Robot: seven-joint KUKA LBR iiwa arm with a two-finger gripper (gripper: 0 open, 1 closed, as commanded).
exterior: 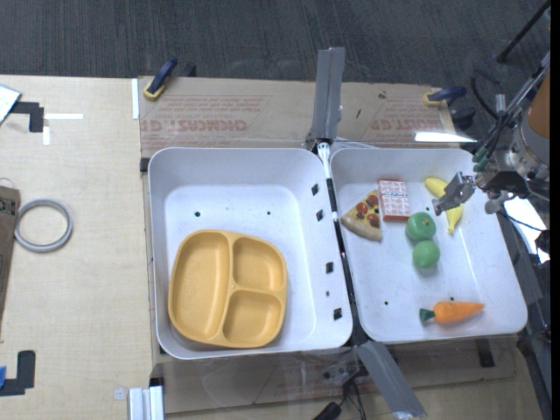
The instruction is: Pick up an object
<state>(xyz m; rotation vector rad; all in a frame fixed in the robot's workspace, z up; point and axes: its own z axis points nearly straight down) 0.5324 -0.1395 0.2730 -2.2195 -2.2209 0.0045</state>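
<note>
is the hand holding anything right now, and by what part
Nothing is held. The hand hovers over the right bin beside the banana, with no object between its fingers.

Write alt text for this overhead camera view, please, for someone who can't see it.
A robot gripper hovers over a banana in the right white bin, which also holds a pizza slice, red box, two green balls and carrot. The left bin holds a yellow divided plate.
</note>
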